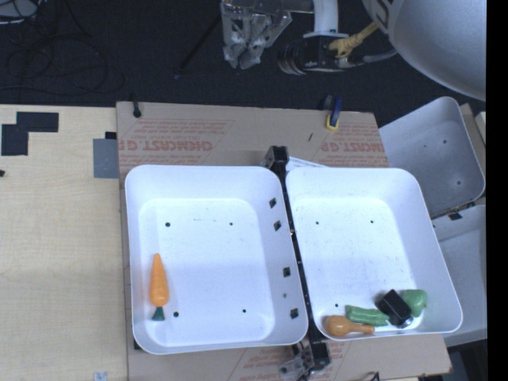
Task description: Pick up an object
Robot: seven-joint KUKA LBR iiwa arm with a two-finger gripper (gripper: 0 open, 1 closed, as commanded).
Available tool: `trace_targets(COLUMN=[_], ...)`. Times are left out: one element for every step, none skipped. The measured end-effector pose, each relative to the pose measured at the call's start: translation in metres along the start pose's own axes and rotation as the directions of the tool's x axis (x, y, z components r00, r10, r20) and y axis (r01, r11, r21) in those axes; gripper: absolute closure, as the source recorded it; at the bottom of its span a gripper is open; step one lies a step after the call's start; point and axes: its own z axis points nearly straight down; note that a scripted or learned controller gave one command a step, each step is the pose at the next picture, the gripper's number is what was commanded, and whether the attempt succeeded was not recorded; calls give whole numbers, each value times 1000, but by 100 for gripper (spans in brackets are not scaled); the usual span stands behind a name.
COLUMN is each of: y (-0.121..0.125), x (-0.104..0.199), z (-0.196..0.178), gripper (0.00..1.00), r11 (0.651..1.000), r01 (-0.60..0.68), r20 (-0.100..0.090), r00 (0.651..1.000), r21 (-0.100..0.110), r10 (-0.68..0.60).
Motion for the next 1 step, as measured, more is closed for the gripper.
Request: trace_targets(y=[-1], x=[1], z=[2], gripper=[100], r11=[1000], r01=[4], r20=[1], r00=[1000], r21=[5], r10=[-4])
